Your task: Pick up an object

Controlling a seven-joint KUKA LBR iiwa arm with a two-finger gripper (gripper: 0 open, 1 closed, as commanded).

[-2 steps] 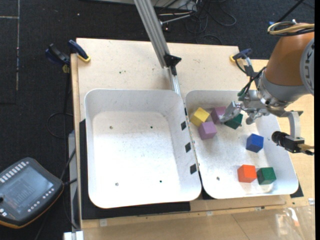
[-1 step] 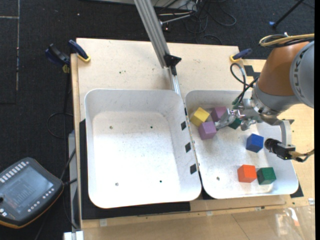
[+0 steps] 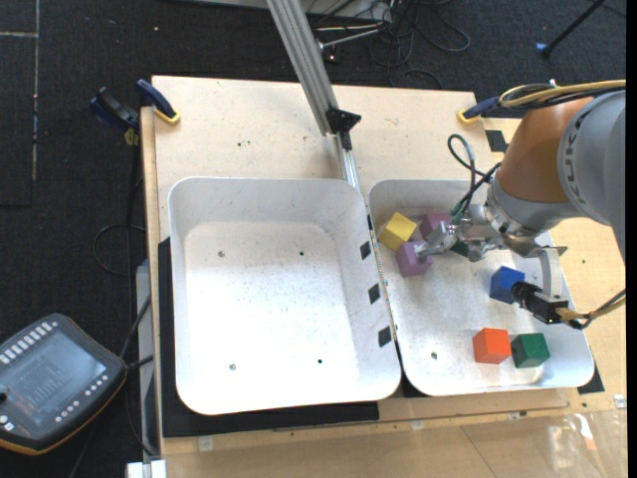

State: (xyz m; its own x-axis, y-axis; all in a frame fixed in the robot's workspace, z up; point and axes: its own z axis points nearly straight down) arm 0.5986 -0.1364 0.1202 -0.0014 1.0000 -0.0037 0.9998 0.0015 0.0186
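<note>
Five blocks sit in your right bin (image 3: 572, 371): yellow cube (image 3: 397, 231), purple block (image 3: 412, 258), blue cube (image 3: 506, 285), orange cube (image 3: 491, 346), green cube (image 3: 530, 350). Your tool (image 3: 438, 240) is beside the purple block, which sits skewed; can't tell its grip. Pale wooden counter (image 3: 259, 127), dark carpet (image 3: 70, 28), cables.

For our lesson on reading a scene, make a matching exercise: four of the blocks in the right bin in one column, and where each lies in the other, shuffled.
Blocks:
1. yellow block
2. blue block
3. orange block
4. purple block

Places:
A. at the bin's near edge, next to the green block
B. at the gripper, just below the yellow block
C. top left of the group, near the divide between the bins
D. right side, below the arm's wrist

Pairs: 1-C, 2-D, 3-A, 4-B
</note>
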